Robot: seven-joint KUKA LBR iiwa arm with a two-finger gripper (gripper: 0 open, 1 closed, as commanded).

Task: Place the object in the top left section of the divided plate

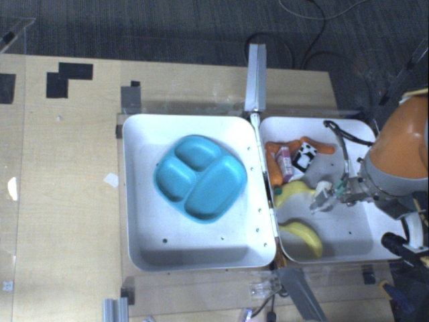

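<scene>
A blue divided plate [201,176] with three sections lies in the left white bin [144,247]; its sections hold nothing. In the right bin [355,247] lie a yellow banana [303,237], a second yellowish piece [292,192], an orange carrot-like item [273,166], a pink packet [285,161] and a black-and-white item [305,157]. My gripper [323,197] hangs low over the middle of the right bin, just right of the yellowish piece. Nothing is visibly between its fingertips.
The arm's orange band [402,143] and grey wrist fill the right side of the right bin. A metal post [256,79] stands behind the divide between the bins. Cables [345,143] loop near the wrist.
</scene>
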